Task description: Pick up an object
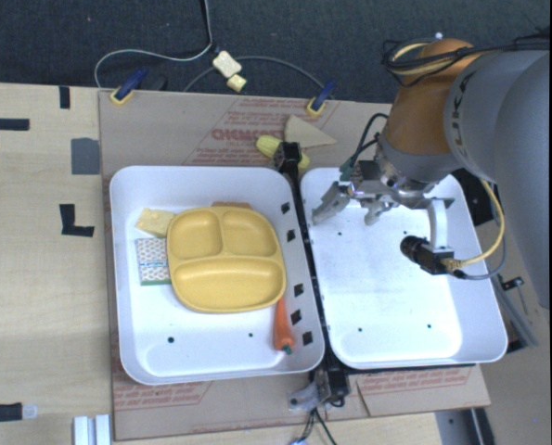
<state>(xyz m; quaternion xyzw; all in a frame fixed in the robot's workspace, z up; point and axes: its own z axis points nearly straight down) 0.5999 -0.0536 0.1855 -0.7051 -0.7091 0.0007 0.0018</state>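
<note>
My gripper (353,204) hangs over the right bin (401,336), near its 10 o'clock corner, fingers spread apart with nothing between them. Under it I see bare white floor, so closing here would catch only air.

Everything worth taking lies in the left bin (127,248), off toward 9 o'clock from me. The yellow tray (226,258) fills its middle. A pale wedge (153,221) and a patterned card (151,260) sit at the tray's 9 o'clock edge, touching or tucked just under it. The carrot (282,327) lies at the tray's 5 o'clock, close against the divider (303,248) between the bins.

My risks, as I judge them:
- Crossing low, I could clip the divider's rim.
- The tray looks too wide and flat for my fingers; I expect a slip or a shove.
- The carrot is the likeliest pick, but it is narrow and beside the wall, so one finger may strike the wall or roll it away.
- The card lies flat and would probably give me no edge to pinch.
</note>
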